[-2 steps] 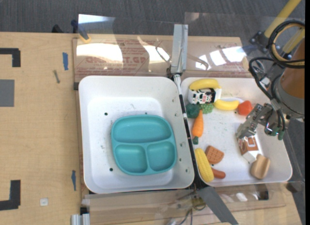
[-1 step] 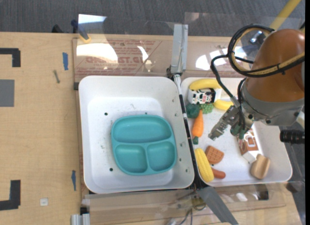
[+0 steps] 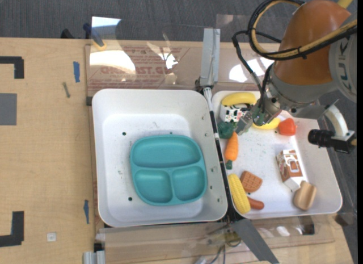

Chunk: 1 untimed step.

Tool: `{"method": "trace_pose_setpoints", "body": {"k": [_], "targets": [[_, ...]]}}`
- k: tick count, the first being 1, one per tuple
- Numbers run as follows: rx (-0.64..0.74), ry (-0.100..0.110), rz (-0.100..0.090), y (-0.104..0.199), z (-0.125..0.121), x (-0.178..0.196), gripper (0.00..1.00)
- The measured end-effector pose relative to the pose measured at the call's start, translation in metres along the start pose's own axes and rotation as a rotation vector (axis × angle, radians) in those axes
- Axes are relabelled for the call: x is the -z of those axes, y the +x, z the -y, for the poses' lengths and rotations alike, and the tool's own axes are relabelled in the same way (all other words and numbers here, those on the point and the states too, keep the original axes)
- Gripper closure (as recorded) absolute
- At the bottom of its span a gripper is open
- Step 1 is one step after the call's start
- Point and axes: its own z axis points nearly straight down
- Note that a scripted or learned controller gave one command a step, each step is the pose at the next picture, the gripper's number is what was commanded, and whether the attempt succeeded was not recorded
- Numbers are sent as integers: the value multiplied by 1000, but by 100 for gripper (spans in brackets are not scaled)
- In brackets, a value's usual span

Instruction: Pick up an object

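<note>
You're at the reach-in step: the gripper (image 3: 248,120) hangs over the banana (image 3: 241,98) at the frame's upper right, finger spread I cannot tell, so next lower and close.

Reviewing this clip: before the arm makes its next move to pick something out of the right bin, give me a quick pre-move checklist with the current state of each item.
1. Gripper is over the right bin, at its far left corner: ok.
2. A target lies close by: the banana and the black-and-white toy sit right beside it: ok.
3. Fingers open or shut: cannot tell, the tip is small and cluttered.
4. Anything already held: cannot tell; nothing is seen between the fingers.
5. Clearance: the corner is crowded, with the green piece and carrot near the bin wall: not ok.
6. Left bin holds the teal tray, apart from the arm: ok.
</note>
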Motion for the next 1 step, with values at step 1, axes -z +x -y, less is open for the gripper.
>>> {"method": "trace_pose_setpoints", "body": {"k": [1], "targets": [[-39,7,-7,74,14,-50,100]]}}
